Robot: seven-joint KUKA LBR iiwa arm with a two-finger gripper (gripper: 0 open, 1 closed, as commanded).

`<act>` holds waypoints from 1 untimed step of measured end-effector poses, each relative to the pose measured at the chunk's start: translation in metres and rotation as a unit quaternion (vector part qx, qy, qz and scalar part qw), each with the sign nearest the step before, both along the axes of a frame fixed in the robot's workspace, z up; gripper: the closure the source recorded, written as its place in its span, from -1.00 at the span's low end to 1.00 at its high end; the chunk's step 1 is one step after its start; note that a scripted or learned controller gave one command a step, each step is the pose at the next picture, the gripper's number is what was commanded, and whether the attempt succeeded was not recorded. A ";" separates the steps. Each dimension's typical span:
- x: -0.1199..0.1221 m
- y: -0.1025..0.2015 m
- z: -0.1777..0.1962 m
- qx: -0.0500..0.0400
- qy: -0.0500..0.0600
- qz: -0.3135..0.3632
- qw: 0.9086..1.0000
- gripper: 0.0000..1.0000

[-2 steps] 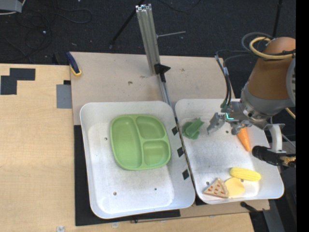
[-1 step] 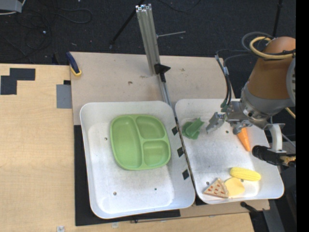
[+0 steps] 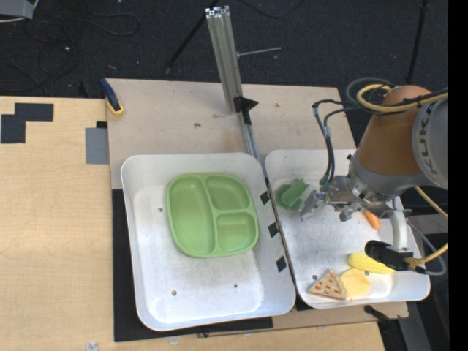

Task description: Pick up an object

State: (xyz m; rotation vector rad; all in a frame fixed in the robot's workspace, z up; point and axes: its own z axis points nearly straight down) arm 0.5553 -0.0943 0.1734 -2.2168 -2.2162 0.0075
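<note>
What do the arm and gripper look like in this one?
The arm is grey and rounded, with a broad orange band above the wrist and dark lettering on its side. Black cables loop beside it. The gripper is small, bare grey metal.

Left bin (image 3: 197, 291): green divided plate (image 3: 212, 214) fills the far middle. Near half and left strip are bare, open from above.

Right bin (image 3: 322, 246): middle floor bare. Far-left corner is tight, with a green piece (image 3: 294, 194) just beside the gripper (image 3: 313, 205). The arm (image 3: 391, 148) covers the far right, with an orange piece (image 3: 371, 220) under it. Near-right corner is crowded by a corn cob (image 3: 369, 263), yellow wedge (image 3: 357, 284) and pizza slice (image 3: 327, 287).

Black clips (image 3: 273, 229) sit along the divide between the bins. A metal post (image 3: 225, 61) stands beyond the bins.
</note>
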 end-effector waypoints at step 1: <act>-0.001 0.003 -0.064 0.000 0.000 0.000 1.000 -1.00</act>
